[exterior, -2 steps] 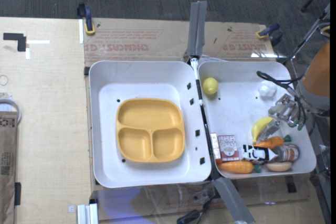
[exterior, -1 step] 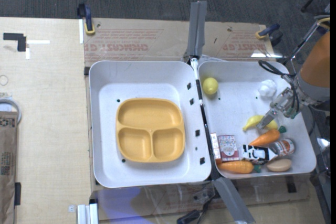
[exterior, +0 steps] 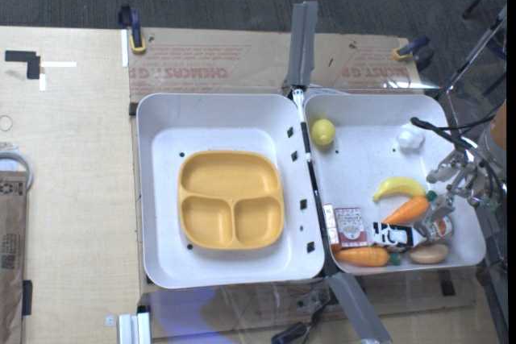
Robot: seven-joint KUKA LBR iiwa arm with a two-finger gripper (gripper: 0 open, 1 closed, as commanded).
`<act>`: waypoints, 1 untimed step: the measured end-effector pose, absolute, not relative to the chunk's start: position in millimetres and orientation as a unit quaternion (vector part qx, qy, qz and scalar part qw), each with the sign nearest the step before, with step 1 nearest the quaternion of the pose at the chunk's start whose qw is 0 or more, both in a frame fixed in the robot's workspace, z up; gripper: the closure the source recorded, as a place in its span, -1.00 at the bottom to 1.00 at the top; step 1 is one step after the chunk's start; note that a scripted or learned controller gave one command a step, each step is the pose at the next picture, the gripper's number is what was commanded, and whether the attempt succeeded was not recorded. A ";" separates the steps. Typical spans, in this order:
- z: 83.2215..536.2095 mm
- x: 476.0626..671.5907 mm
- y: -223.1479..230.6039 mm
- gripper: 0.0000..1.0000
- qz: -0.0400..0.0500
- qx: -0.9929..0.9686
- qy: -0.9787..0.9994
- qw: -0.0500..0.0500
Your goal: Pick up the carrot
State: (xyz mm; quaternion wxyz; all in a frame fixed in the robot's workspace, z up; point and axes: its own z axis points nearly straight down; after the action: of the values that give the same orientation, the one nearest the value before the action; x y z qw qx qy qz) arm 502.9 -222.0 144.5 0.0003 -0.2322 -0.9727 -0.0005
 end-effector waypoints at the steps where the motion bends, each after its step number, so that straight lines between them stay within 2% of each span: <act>1: 139.8 506.4 -167.1 -1.00 -0.001 -0.124 -0.992 0.000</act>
State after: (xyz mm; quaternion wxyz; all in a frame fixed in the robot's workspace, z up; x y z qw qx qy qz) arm 506.4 -167.1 139.8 0.0003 -0.1244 -0.9922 -0.0008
